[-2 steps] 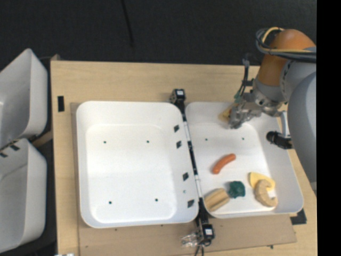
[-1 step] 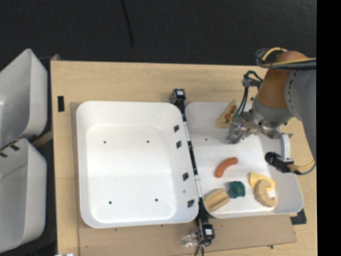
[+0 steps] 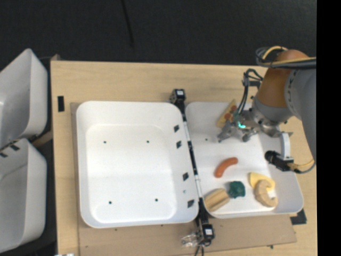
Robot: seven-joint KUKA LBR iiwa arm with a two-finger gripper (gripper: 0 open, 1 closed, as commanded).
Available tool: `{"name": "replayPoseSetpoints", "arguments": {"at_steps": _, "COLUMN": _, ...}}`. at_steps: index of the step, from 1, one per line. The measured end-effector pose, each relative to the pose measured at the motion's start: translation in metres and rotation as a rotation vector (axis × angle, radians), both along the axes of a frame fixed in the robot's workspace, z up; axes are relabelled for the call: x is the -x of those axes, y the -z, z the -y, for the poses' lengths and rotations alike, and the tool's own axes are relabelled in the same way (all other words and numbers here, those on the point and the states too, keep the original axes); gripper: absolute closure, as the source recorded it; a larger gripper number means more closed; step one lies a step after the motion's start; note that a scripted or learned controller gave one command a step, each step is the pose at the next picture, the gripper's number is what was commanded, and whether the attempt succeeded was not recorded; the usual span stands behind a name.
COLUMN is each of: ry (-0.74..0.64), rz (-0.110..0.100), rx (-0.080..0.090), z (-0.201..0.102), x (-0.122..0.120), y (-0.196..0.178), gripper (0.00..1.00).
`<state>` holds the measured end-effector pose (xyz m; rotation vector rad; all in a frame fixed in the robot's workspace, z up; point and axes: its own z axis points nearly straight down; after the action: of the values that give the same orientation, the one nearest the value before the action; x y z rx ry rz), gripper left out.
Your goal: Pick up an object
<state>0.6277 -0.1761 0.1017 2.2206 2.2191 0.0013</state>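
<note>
My gripper (image 3: 233,136) hangs over the back part of the right bin (image 3: 205,122), open, with only white bin floor between its fingers. Just behind it, near the bin's far wall, lies a small orange and yellow piece (image 3: 228,114), partly hidden by the wrist. An orange sausage (image 3: 226,166) lies in front of the gripper, apart from it. Along the bin's front edge sit a tan bread roll (image 3: 216,199), a dark green lump (image 3: 236,189) and a yellow and tan ring-shaped piece (image 3: 264,189).
The left bin (image 3: 85,143) stands beside the right one, with a row of black clips (image 3: 186,153) along the shared wall. The grey arm with its orange band (image 3: 274,87) comes in from the right. A black fitting (image 3: 279,160) juts over the right bin's right side.
</note>
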Motion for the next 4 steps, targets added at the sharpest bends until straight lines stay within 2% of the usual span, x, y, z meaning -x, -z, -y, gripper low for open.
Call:
{"name": "replayPoseSetpoints", "arguments": {"at_steps": 1, "ry": -0.007, "rz": 0.003, "rx": 0.0, "z": -0.054, "x": -0.039, "y": 0.0, "gripper": 0.0}}
{"name": "replayPoseSetpoints", "arguments": {"at_steps": 2, "ry": -0.004, "rz": -0.001, "rx": 0.0, "z": -0.077, "x": -0.011, "y": -0.033, "gripper": 0.0}}
{"name": "replayPoseSetpoints", "arguments": {"at_steps": 3, "ry": 0.0, "rz": -0.007, "rx": 0.0, "z": -0.074, "x": 0.036, "y": 0.002, "gripper": 0.0}}
{"name": "replayPoseSetpoints", "arguments": {"at_steps": 4, "ry": 0.002, "rz": -0.007, "rx": -0.001, "z": -0.071, "x": 0.107, "y": 0.001, "gripper": 0.0}}
